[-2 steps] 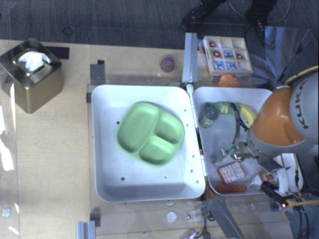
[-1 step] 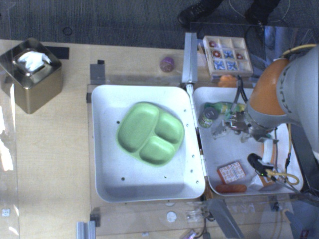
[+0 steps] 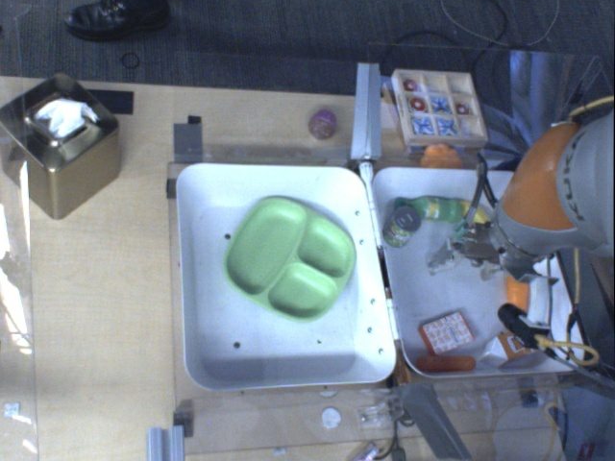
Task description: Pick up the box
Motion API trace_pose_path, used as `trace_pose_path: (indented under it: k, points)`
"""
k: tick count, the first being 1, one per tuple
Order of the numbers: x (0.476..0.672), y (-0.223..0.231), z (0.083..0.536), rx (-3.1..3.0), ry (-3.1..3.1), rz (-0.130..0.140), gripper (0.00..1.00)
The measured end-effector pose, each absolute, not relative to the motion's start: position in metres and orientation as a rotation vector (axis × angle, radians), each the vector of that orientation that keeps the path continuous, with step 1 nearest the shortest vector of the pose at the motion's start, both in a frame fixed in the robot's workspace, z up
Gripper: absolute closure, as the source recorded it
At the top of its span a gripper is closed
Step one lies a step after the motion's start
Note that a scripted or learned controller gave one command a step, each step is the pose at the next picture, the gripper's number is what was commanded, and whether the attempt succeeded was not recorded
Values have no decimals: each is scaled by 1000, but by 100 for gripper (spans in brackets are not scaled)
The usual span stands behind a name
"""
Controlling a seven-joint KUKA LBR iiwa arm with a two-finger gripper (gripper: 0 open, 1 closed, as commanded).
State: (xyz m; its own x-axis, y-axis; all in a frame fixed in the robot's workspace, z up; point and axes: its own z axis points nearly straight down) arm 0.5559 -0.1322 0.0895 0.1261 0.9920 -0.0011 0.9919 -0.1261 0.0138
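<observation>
I see glossy white plastic bins, a matt green plastic divided plate, a printed cardboard box, a brushed-metal tissue holder.

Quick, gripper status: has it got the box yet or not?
Gripper: over the right bin, open or shut cannot be told. Box lies apart from it on the bin floor, not held.

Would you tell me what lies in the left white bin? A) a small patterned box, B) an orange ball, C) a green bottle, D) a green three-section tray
D: the green three-section tray lies in the middle of the left bin, while the small patterned box and green bottle sit in the right bin.
</observation>
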Motion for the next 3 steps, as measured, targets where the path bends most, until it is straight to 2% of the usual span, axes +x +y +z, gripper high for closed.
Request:
trace_pose_path:
  k: [1,2,3]
  points:
    - [498,-107,133,2144,2290,5,0]
    - [489,-90,101,2060,2367,6,0]
    - [492,-86,91,2353,2063,19,0]
